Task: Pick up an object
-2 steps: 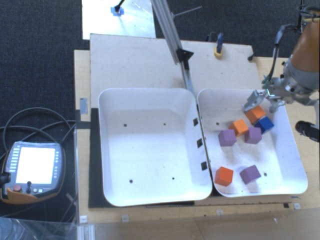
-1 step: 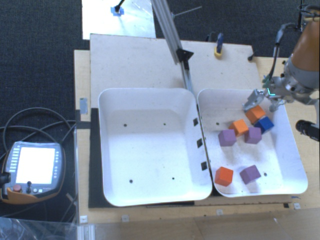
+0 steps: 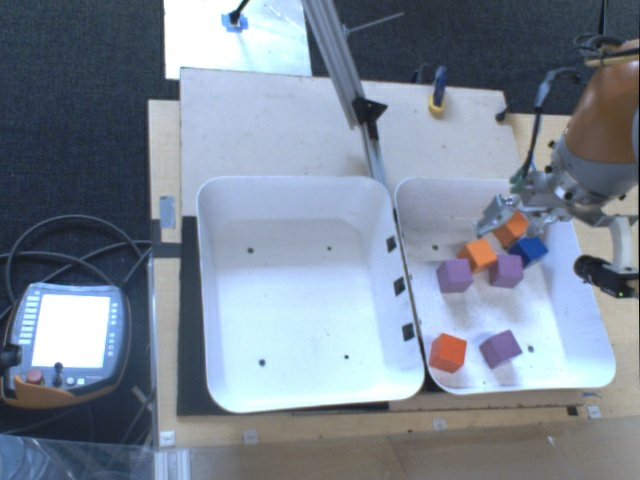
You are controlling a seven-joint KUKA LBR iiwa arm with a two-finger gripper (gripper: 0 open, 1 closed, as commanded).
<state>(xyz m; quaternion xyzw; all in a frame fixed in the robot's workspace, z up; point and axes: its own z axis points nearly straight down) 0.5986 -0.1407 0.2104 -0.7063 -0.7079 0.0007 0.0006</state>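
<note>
The right bin holds several small cubes. Two orange cubes, a blue cube and two purple cubes crowd its upper half. A third orange cube and a third purple cube lie near its front edge. My gripper hangs over the bin's upper right, right by the upper orange cube and the blue cube. No cube shows between its fingers.
The left bin stands beside the right one, with a dark divider between them. A metal pole slants across the bench's back. A teach pendant with cables lies on the floor at left.
</note>
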